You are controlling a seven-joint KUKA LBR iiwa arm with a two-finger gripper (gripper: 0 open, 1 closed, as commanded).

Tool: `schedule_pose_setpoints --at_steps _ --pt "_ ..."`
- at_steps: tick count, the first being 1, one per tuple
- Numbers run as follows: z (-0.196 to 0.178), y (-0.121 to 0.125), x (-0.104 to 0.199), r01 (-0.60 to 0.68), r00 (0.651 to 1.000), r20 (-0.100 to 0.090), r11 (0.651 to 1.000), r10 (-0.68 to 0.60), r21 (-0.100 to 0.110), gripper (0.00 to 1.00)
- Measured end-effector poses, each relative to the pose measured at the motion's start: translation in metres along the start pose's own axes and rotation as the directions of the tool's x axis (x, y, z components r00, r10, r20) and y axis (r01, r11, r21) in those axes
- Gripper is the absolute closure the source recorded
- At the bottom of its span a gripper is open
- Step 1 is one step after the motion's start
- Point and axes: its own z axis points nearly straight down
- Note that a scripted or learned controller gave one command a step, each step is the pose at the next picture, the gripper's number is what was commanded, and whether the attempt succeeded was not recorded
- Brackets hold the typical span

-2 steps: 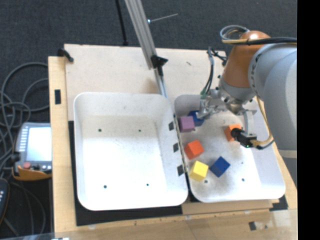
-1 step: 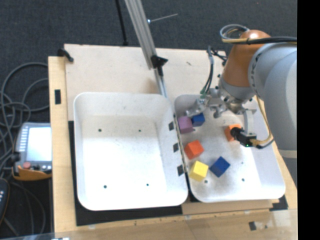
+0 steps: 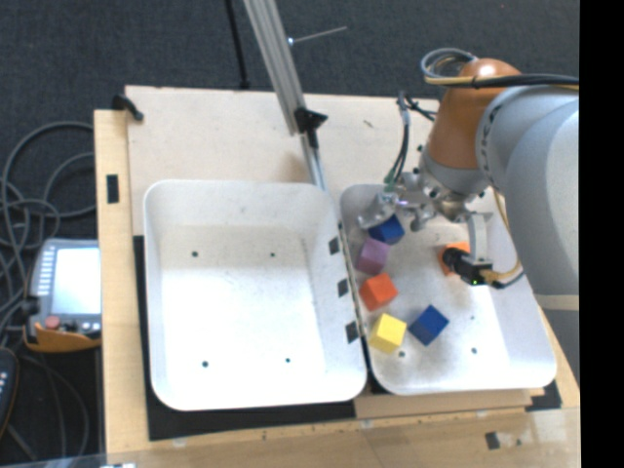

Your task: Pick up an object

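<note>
Camera view: gripper point(image 3: 398, 213) low over right bin point(image 3: 507, 354), near its far-left corner, just above dark blue cube point(image 3: 388, 229). Finger state: cannot tell.

Purple cube point(image 3: 372, 254) touches blue one, orange cube point(image 3: 378, 290) further down left wall. Advice: descend centred, straddle blue cube alone, avoid wall.

Five small blocks in your right bin.
Dark blue block point(image 3: 388, 230) at top, then purple block point(image 3: 373, 254), orange block point(image 3: 379, 290), yellow block point(image 3: 388, 332); blue block point(image 3: 428, 324) just beside yellow.

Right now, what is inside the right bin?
The right bin holds five blocks: dark blue at the hand, purple, orange, yellow, blue. The arm covers its far corner.
</note>
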Motion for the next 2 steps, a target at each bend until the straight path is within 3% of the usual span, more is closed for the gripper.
schedule_pose_setpoints --at_steps 1,2 --pt "-0.004 -0.002 0.004 0.006 1.000 -0.006 1.000 -0.006 0.012 1.00" --pt "-0.006 0.020 -0.011 0.008 1.000 -0.012 0.999 -0.007 0.032 1.00"
